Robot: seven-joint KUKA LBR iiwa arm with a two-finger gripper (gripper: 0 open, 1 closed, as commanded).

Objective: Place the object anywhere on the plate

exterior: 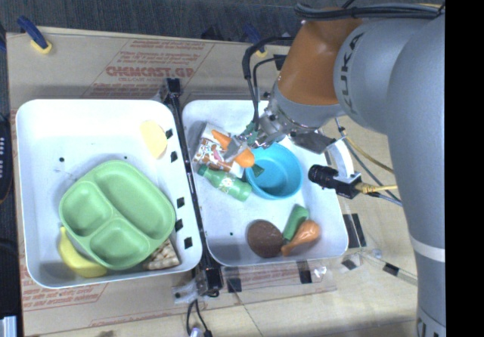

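We saw the grey arm reach in from the right of the frame, its orange band hanging over the upper part of the right bin. The gripper sat low in that bin, just at the upper left rim of a blue bowl. We could not tell its state, since the wrist hid most of it. A small orange piece lay right beside the gripper tip, touching or nearly touching the bowl's rim; we could not tell whether it was held.

Left of the bowl lay a printed packet and a green bottle, close together. Toward the lower edge of the right bin we noted a brown rounded item, with a green piece and an orange-brown piece just beside it.

In the left bin the green divided plate rested at a tilt over a yellow item, with a tan textured thing at its lower right edge. A pale yellow piece lay near the bin's upper right corner.
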